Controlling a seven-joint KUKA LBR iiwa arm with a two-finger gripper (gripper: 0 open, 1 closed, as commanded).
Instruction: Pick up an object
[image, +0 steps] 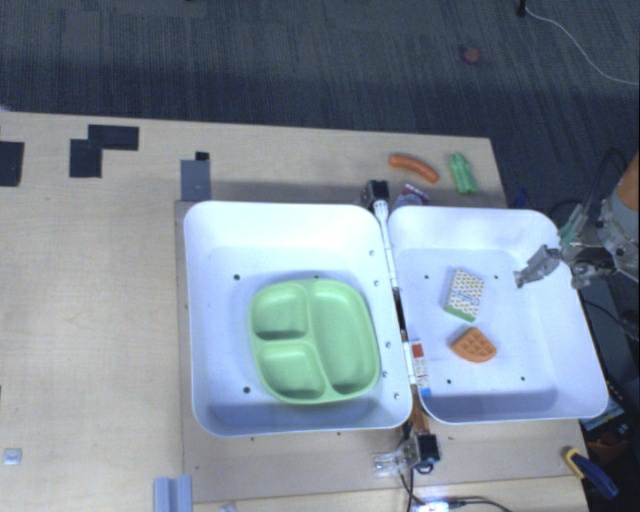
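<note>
Two small objects lie in the right bin (520, 395). One is a pale block with a dotted top and a green edge (463, 294); the other is an orange waffle-shaped piece (473, 346) just below it. My gripper (557, 272) hangs over the bin's right side, well to the right of both objects. Its two fingers are spread and nothing sits between them; the left fingertip (528, 274) points toward the bin's middle. The arm comes in from the right edge.
The left bin (215, 300) holds a green divided plate (313, 340). On the bench behind the bins lie an orange sausage shape (414, 167) and a green item (461, 172). A ridge (392, 290) separates the two bins.
</note>
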